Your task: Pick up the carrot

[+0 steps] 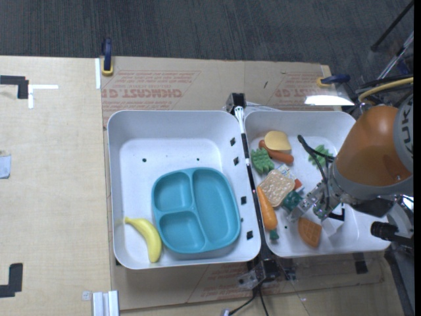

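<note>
The gripper (320,205) is partly hidden under the orange-banded arm; whether it is clenched cannot be told. The slim orange carrot (266,210) lies along the right white bin's (358,242) left wall.

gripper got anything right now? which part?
Cannot tell: the gripper sits low in the right white bin, apart from the long orange carrot; no item shows between its fingers.

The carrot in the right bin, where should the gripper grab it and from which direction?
Probably the carrot's thick middle, coming straight down. It lies flat and lengthwise close to the right bin's left wall, so the fingers should close across its narrow width. The cracker beside its upper end crowds that part; the lower half looks freer.
</note>
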`<action>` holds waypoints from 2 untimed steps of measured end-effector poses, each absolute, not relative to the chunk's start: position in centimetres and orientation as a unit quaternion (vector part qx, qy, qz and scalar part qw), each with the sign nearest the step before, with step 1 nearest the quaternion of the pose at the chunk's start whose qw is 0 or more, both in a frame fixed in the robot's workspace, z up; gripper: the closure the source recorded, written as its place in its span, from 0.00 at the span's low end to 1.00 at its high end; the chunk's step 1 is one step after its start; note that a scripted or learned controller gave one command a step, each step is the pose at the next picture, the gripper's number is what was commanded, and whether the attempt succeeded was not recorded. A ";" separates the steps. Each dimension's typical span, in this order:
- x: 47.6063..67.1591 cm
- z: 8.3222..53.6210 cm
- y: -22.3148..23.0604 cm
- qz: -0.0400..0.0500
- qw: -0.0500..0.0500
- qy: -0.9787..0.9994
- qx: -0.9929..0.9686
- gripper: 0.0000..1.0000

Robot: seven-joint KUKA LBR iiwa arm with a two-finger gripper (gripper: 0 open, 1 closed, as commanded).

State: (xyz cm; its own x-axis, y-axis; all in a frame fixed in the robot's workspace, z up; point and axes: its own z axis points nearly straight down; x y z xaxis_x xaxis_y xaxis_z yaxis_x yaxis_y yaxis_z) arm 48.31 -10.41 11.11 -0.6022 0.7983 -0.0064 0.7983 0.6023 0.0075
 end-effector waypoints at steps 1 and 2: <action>50.3 9.4 -10.1 0.000 0.002 0.899 0.439 1.00; 48.4 9.2 -15.7 0.000 0.001 0.936 0.352 1.00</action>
State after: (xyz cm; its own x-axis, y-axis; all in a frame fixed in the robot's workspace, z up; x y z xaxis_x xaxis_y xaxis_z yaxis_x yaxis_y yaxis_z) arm 48.37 -15.66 9.20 -0.7529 0.6581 -0.0024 0.6581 0.7529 0.0008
